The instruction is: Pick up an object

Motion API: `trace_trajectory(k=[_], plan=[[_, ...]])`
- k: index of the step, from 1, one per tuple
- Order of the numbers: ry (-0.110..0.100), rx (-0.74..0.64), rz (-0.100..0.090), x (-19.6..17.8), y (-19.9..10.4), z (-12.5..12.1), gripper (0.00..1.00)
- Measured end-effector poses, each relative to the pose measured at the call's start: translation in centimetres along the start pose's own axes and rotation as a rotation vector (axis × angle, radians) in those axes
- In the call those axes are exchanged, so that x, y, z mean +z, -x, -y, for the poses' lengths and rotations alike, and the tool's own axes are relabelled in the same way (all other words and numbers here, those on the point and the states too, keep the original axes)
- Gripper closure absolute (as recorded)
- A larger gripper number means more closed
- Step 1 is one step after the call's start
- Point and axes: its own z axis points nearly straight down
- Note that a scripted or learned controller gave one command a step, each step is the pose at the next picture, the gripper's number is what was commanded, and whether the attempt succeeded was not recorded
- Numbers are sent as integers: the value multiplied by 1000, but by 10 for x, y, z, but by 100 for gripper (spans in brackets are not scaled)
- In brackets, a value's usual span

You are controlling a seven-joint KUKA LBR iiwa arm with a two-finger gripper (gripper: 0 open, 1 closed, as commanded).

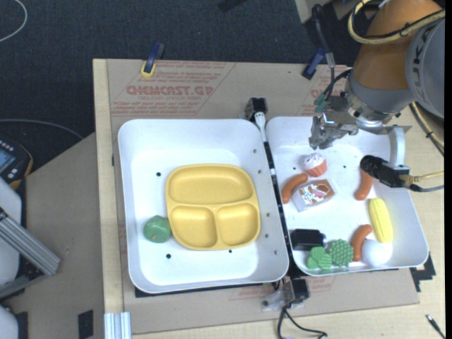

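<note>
My gripper (pixel 319 140) hangs over the back of the right bin (pixel 282 129), just above a small orange-and-white toy (pixel 315 164). Nothing shows between it and the toy. In front of that toy lie an orange sausage (pixel 294 187) and a red-and-white packet (pixel 313 194). Farther right are another sausage (pixel 364 186) and a yellow corn cob (pixel 381 219). Along the bin's front edge sit a black block (pixel 306 239), a green leafy toy (pixel 330 255), a third sausage (pixel 359 238) and a white egg (pixel 377 253).
The left bin (pixel 134 154) holds a yellow divided tray (pixel 212 205) and a green ball (pixel 157 229). A black divider clip (pixel 256 108) sits between the bins at the back. A black fitting with a cable (pixel 385 171) juts over the right bin's right side.
</note>
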Motion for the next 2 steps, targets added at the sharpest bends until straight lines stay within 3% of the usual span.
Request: trace_trajectory(k=[2], plan=[[-1, -1, -1, 0, -3, 0, 100]])
